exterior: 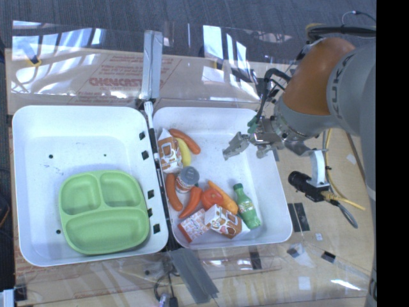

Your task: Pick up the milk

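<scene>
Camera view: end effector (235,147) hangs with fingers apart, holding nothing, above the right bin (271,171). Milk carton (169,154) lies at that bin's left wall, beside a banana (183,151).

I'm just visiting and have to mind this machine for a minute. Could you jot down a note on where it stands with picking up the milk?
Pincer: hangs over the bare upper part of the right bin, nothing between its fingers; open or shut is hard to tell.
Milk: the likeliest is the small carton at the right bin's left wall, beside a banana and a sausage. Two more cartons lie at the near edge by the green bottle.
Left bin: holds a green tray.
Done: nothing lifted.
Left: reach, grip and raise the milk.
</scene>
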Controlling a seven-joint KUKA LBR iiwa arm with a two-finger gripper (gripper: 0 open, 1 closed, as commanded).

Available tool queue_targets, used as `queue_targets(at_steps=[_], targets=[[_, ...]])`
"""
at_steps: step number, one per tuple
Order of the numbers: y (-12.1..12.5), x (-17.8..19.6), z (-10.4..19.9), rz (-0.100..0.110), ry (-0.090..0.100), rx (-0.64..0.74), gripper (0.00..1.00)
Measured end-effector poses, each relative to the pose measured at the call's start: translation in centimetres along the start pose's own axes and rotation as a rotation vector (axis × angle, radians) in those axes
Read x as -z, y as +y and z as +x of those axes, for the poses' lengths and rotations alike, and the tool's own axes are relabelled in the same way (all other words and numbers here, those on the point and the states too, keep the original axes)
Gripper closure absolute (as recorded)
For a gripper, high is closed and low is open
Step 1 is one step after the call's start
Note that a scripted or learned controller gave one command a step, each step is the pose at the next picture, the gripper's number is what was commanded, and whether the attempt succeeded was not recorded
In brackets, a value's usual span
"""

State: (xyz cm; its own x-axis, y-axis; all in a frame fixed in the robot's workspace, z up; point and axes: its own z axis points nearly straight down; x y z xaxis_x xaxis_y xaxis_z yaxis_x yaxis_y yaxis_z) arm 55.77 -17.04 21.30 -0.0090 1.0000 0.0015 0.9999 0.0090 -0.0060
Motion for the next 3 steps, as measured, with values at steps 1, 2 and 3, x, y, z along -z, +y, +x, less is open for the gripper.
queue_targets(at_steps=[1, 2, 3], targets=[[0.1, 0.8, 0.1, 0.004, 0.001, 0.006, 1.00], [2.8, -2.0, 9.5, 0.000, -0.001, 0.315, 1.00], [1.1, -2.3, 18.1, 0.001, -0.002, 0.552, 1.00]])
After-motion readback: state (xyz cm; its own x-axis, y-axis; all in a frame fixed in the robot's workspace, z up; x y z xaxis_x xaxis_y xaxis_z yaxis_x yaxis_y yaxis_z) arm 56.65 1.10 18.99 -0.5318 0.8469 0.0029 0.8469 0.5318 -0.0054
